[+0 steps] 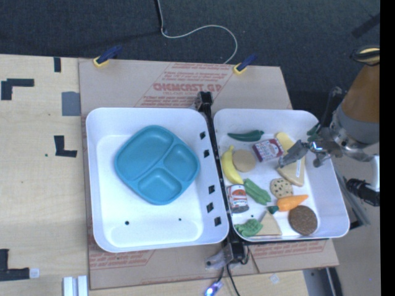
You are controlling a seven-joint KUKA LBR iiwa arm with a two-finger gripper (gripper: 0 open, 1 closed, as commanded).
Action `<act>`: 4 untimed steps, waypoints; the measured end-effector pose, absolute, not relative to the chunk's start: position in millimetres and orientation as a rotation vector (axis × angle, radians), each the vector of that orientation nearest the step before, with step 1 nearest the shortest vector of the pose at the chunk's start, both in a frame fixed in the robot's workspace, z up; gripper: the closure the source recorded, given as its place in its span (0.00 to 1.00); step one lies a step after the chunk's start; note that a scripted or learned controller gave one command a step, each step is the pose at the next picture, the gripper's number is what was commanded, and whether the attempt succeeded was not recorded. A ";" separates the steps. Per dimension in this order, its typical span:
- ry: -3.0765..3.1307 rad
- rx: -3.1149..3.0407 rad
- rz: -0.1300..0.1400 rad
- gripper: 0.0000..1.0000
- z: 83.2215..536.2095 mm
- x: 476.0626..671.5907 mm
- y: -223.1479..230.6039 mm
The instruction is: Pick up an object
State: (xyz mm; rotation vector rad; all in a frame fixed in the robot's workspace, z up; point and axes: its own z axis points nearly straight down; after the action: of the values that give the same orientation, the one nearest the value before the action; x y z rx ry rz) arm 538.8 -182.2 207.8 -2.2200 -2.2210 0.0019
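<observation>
While the grey arm [361,113] with its orange band reaches in from the right, its gripper [295,155] hangs low over the right bin [321,184], near that bin's upper middle. Whether anything sits in its grasp cannot be told from this angle; nothing is plainly seen pinched there.

2 shallow white bins sit side by side on a brown cardboard sheet [185,85]. On the floor of the left bin [105,184] lies a blue plastic plate [157,163] with 3 compartments, turned like a diamond.

Many small toy foods are scattered in the right bin. Along its top lies a dark green pepper [245,135]. Just below are a yellow piece [284,142] and a small purple and white packet [267,149], both close beside the gripper. A yellow banana [231,167] curves along the left wall, touching a tan round disc [244,161]. Lower down lie a green pod [257,191], a small red-labelled can [238,198], a speckled cookie [280,187], an orange carrot [289,203], a brown round disc [303,220], and a pale wedge [293,174] directly under the gripper.
</observation>
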 end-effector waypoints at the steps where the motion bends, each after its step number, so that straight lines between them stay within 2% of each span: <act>1: -2.220 -2.218 0.001 0.00 231.5 481.1 -153.4; 2: -2.222 -2.217 0.001 1.00 239.9 483.6 -153.9; 3: -2.227 -2.214 0.001 1.00 183.0 550.3 -110.4; 4: -2.227 -2.209 -0.001 1.00 199.4 530.6 -40.5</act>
State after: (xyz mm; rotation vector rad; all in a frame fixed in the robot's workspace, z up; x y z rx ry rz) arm 530.6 -40.5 199.4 -2.2091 -2.2275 -0.0008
